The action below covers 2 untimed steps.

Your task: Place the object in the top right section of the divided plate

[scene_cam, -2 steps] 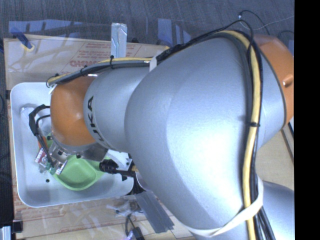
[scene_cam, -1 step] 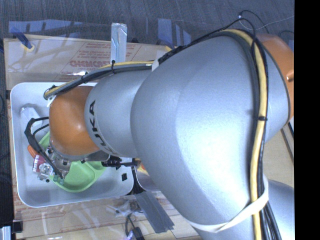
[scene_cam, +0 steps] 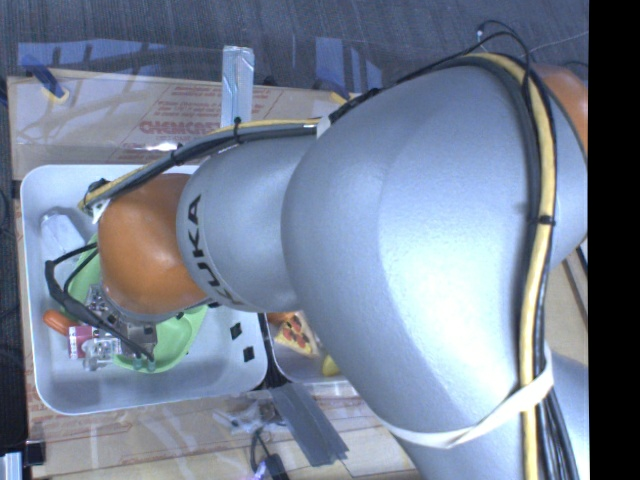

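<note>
Dark grey ribbed carpet (scene_cam: 300,8) covers the floor along the top of the view and down the left edge. The surface (scene_cam: 130,113) is a tan, cardboard-like board with faint red print, under a clear glossy sheet that catches soft glare. Blue tape (scene_cam: 45,80) holds its top left corner, and more blue strips (scene_cam: 340,63) sit along the far edge. A short silvery upright post (scene_cam: 237,83) stands at that far edge. At the bottom edge lies a grey bracket (scene_cam: 305,423) with thin wires beside it. The light is even and diffuse, with no hard shadows.
</note>
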Motion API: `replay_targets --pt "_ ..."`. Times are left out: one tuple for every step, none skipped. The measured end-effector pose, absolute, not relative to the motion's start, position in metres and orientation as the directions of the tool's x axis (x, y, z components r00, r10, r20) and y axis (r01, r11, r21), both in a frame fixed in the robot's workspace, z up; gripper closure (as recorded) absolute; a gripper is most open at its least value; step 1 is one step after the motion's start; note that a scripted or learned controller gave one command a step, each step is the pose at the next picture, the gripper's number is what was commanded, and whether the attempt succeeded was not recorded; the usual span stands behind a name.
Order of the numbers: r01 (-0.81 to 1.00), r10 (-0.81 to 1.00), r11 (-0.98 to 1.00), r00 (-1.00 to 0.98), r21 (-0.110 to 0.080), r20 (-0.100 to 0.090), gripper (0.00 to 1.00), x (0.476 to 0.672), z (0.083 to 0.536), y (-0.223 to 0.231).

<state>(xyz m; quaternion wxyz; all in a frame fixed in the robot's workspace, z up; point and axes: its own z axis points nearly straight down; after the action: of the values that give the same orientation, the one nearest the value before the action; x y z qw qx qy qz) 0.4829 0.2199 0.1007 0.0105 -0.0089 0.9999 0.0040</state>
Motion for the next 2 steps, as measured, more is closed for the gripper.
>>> replay_targets --pt "-0.235 -0.235 0.972 -0.972 0.005 -0.022 1.0 0.492 0.099 0.141" --pt "-0.419 -0.419 0.908 -0.908 -0.001 -0.003 1.0 0.561 0.238 0.196"
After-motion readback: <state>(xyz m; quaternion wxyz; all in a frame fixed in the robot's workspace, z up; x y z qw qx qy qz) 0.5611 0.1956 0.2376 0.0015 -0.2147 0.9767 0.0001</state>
